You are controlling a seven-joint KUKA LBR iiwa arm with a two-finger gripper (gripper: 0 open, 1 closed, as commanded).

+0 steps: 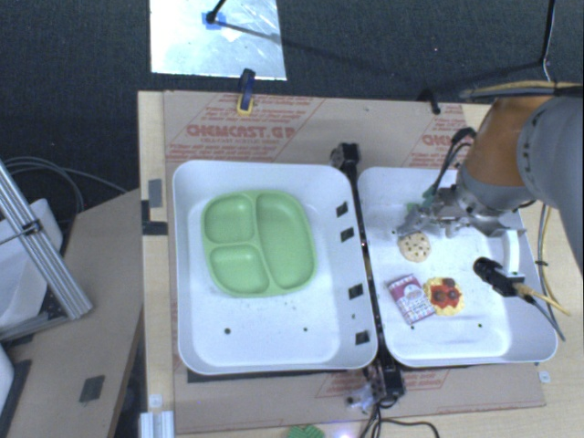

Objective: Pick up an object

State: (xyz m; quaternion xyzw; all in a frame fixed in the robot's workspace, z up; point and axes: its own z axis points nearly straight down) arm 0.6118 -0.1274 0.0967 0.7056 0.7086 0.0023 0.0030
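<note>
Two shallow white bins sit side by side on the surface (274, 121), which is covered by a brown sheet with red lettering. The left bin (196, 336) holds a pale green divided plate (258, 243) with three compartments, lying flat toward the bin's far side.

The right bin (479, 340) holds three small things. A round chocolate-chip cookie (414, 245) lies flat on the floor toward the bin's left side, about midway between the far and near walls. Nearer, close to the left wall, lies a red packet (411, 299), turned slightly askew. Just to its right, touching it or nearly so, is a round yellow piece with red spots (444, 294).

The grey arm (555, 153), with its orange band, reaches in from the right over the right bin's far right part. Its pincer (425, 212) is over the far-left part of that bin. The cookie lies just on the near side of the pincer and slightly to its left, close beside it. The packet and the yellow piece lie farther off toward the near wall. Whether the pincer is released or clenched cannot be told from this view.
</note>
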